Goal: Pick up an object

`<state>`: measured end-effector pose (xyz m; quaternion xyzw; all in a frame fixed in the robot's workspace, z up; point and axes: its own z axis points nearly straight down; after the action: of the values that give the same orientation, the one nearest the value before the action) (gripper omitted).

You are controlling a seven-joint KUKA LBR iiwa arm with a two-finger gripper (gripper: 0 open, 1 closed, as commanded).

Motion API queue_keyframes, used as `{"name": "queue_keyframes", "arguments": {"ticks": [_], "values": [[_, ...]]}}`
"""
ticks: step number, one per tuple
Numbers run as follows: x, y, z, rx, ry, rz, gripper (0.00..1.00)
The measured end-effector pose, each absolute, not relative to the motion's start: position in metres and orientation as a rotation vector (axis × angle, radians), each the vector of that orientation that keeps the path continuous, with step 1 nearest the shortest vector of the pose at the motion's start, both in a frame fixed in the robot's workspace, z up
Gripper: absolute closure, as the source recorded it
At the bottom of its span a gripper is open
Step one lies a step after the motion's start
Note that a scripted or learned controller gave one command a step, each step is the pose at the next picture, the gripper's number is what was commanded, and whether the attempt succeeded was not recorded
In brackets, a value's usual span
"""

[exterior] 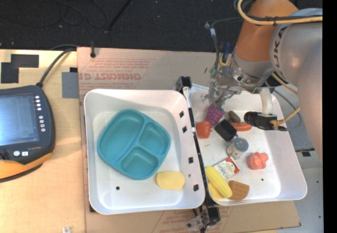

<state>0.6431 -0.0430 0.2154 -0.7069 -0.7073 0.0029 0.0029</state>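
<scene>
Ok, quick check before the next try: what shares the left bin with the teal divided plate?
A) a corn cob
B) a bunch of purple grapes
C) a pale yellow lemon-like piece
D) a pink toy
C: the pale yellow piece lies in the left bin just off the teal plate's lower right edge, while the corn cob, purple grapes and pink toy all lie in the right bin.

Bench [58,174] bearing two bins [100,195]
</scene>
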Motion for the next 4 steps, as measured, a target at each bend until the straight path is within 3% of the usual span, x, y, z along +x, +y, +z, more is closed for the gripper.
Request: {"name": "queue_keyframes", "arguments": {"ticks": [1,2,3,4], "values": [[0.644,-0.003,0.221,-2.216,-2.221,0.005,1.00],[0.644,-0.004,0.220,-2.216,-2.221,0.008,0.00],[0.632,-0.116,0.119,-2.226,-2.205,0.021,0.00],[0.612,-0.176,0.188,-2.226,-2.219,0.005,0.00]]}}
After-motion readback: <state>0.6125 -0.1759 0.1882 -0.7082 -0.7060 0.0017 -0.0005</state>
